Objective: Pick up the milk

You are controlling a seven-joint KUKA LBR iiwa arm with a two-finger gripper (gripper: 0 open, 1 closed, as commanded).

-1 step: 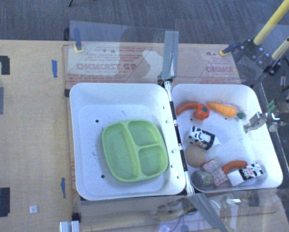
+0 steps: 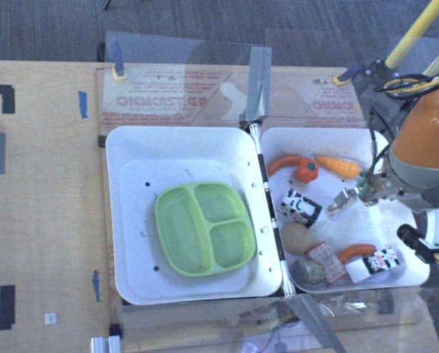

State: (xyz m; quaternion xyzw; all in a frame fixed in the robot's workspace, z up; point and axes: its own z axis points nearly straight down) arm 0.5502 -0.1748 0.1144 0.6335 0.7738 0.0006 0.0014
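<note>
A small milk carton (image 2: 300,207) with black and white cow patches lies in the left half of the right bin (image 2: 395,230). A second carton (image 2: 376,263) with cow patches lies near that bin's front right corner. My gripper (image 2: 344,200) hangs over the middle of the right bin. It is to the right of the first carton and apart from it, with bare bin floor between them. The arm's orange band (image 2: 425,127) is above the bin's right edge.
The right bin also holds a red sausage (image 2: 284,162), a tomato (image 2: 307,170), a carrot (image 2: 338,167), a potato (image 2: 298,238), a pink box (image 2: 326,261) and another sausage (image 2: 355,252). A green divided plate (image 2: 204,228) lies in the left bin (image 2: 131,197).
</note>
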